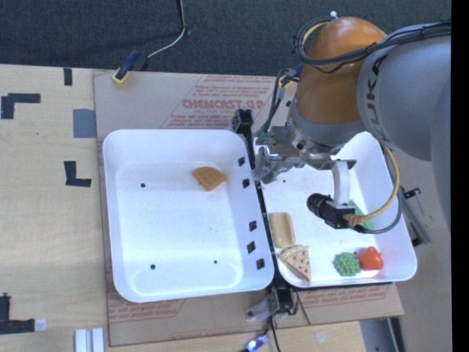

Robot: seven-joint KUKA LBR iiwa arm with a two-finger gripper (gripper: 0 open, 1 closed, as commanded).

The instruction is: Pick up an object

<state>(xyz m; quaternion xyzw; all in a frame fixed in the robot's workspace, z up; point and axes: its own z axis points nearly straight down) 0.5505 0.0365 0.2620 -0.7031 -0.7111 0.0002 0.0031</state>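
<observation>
Just nearer the camera than the pincer [270, 164], in the right bin [382, 169]: bread slice [281, 229], sandwich wedge [297, 262]; farther right, broccoli [346, 263] and tomato [371, 258]. Well left, in the left bin [132, 196]: waffle piece [209, 177]. Hovered by the bins' shared wall; could not tell the pincer's state.

Two bins sit side by side on a board [205, 108]. The left bin [124, 196] holds one waffle piece [209, 177] near its far right. The right bin [396, 270] holds a bread slice [281, 229] and a sandwich wedge [297, 262] by the shared wall — a broccoli floret [346, 263] and a tomato [371, 258] lie touching, nearer the right corner.
</observation>
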